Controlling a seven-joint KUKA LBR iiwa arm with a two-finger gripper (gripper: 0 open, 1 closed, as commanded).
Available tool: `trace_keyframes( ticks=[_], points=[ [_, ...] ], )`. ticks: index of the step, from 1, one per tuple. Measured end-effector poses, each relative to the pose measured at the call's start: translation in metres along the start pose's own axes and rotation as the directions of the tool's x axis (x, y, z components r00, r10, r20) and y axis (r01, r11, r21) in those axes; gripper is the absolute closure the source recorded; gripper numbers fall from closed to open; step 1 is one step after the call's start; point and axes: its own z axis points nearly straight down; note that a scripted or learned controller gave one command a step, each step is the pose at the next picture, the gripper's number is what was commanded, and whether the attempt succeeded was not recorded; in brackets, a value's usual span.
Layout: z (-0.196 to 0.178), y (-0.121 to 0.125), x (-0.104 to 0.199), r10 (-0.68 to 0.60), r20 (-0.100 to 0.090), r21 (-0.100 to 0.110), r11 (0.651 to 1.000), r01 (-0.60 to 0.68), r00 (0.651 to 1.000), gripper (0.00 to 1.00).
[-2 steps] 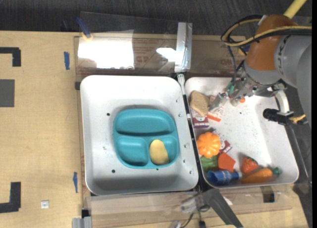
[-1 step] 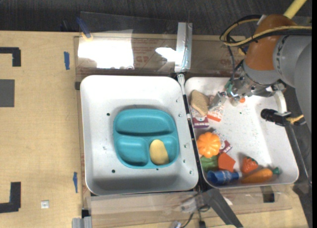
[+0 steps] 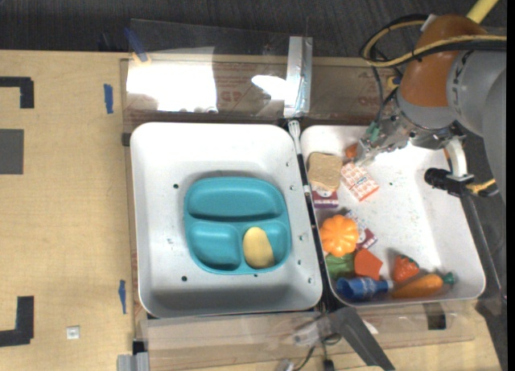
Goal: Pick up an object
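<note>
Wooden table (image 3: 56, 224) surface is seen at the far left, marked with black tape corners and small blue tape strips. To the right of it the left bin (image 3: 153, 160), white and shallow, is found. A teal divided tray (image 3: 229, 200) is laid near its middle, and a yellow potato-shaped object (image 3: 258, 246) is seen in the tray's lower right compartment. Beyond the left bin's far rim a clear plastic sheet (image 3: 209, 80) with a bright glare is stood.

Just right of the left bin, the right bin (image 3: 426, 224) is set, the two rims touching. Along its left wall, nearest the left bin, a tan bread-like slice (image 3: 325, 171) is placed, with a small red-and-white packet (image 3: 360, 182) just to its right. Below these an orange pumpkin-shaped toy (image 3: 339, 233) is seen, and below that a green piece, a red-orange wedge (image 3: 368, 264) and a blue bottle (image 3: 360, 287) are crowded together. Farther right along the near wall of the right bin, a red piece (image 3: 405, 267) and an orange carrot-shaped toy (image 3: 420, 285) are laid.

At the far corner of the right bin the tool (image 3: 378, 141) is lowered from the grey arm with its orange band (image 3: 434, 55), just above and right of the red-and-white packet. Whether the tool is released or clenched cannot be told, and nothing is clearly seen in its grip.
</note>
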Motion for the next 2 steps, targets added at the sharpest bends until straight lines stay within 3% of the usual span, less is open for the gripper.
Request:
trace_keyframes(
  ticks=[1, 2],
  points=[
    [0.003, -0.002, 0.001, 0.001, -0.005, 0.01, 1.0, -0.001, 1.0, 0.0],
    [0.017, -0.009, -0.012, -0.14, -0.018, 0.021, 0.99, 0.141, 0.99, 0.0]
  ],
)
